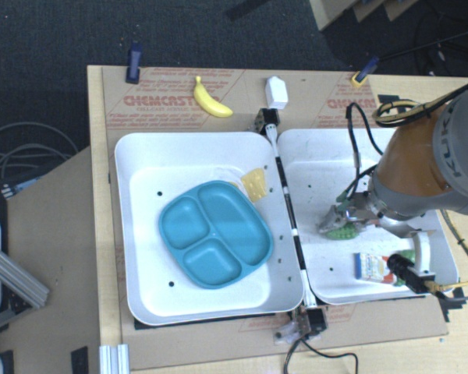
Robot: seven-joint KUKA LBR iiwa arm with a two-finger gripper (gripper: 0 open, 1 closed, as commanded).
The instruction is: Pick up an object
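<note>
Green item [345, 229]: in the right bin [320, 283], mid-floor, touching the tool tip.
Tool [333, 221]: directly over the item, reaching leftward; open or closed, cannot tell.
Box [371, 266]: near, toward the front.

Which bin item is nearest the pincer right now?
The green object in the right bin, right at the pincer; the small box lies farther off.

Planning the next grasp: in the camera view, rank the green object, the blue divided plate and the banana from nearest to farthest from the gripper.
1. Green object, right bin, at the gripper.
2. Blue divided plate, left bin.
3. Banana, on the bench beyond the left bin.
</note>
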